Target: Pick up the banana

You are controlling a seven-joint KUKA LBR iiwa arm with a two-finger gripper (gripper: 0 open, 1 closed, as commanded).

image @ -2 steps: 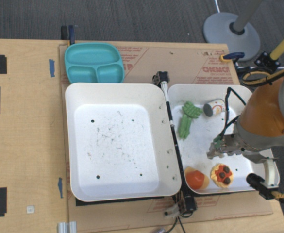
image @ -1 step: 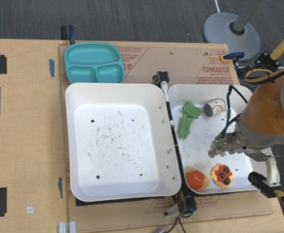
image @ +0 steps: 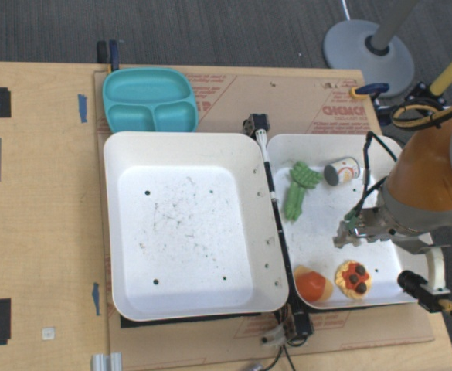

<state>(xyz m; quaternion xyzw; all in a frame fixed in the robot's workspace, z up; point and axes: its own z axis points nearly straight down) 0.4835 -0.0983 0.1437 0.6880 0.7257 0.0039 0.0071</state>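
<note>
The arm reaches in from the right and hangs over the right bin, its orange band bulking above the bin's far side. The pincer sits low over the bare white floor near the middle of that bin, and whether it is released or clenched I cannot tell from this angle. Where the banana lies I cannot tell either. In the same bin, a green toy lies stretched out near the left wall, and a small can lies on its side just to the right of it, towards the back. At the front edge an orange-red ball and a little tart topped with red sit side by side, near each other, both in front of the pincer and apart from it. The left bin shows a scuffed white floor. Behind it a teal divided plate rests on the bench, just touching the bin's back rim.
</note>
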